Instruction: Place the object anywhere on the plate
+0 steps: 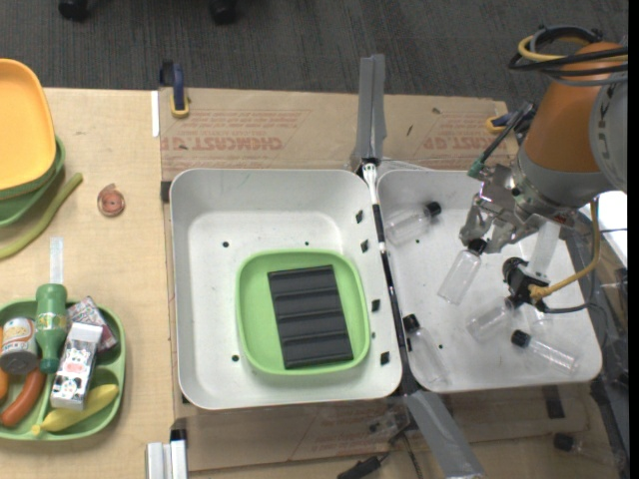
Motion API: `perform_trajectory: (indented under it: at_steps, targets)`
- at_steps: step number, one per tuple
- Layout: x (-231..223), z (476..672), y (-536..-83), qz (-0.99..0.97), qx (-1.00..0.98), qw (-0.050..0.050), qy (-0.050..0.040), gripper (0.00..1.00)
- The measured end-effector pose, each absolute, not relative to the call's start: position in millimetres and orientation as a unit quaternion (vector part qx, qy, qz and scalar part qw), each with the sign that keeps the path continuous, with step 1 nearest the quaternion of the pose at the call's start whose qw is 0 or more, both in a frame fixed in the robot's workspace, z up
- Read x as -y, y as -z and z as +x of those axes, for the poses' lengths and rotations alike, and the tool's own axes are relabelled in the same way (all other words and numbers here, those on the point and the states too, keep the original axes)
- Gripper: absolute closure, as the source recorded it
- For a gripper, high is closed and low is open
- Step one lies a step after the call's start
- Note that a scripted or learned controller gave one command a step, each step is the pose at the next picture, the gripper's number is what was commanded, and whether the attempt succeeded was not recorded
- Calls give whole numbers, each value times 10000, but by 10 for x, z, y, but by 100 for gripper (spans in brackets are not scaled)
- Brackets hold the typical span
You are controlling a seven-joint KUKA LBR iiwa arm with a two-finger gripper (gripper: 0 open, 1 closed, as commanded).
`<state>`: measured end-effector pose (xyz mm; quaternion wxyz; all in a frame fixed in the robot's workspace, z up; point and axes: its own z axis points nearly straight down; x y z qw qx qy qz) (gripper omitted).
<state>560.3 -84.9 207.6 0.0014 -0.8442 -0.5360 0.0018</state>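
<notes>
Risk of a missed or slipping pick: clear plastic bottles point(459, 273) lying scattered in the right bin point(429, 367), smooth, round, hard to pinch squarely, likely to roll aside. Gripper point(481, 230) low over that bin, just above one bottle, nothing visibly held; open or closed, cannot tell. Green plate point(255, 307) in the left bin point(200, 267), already carrying a ridged dark block point(310, 315), leaving little bare room.
</notes>
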Motion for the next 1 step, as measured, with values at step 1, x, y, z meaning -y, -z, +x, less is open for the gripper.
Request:
perform_trajectory:
  at_steps: [1]
  targets:
    - [850, 5603, -2077, -8442, 5360, 13, -18, 0]
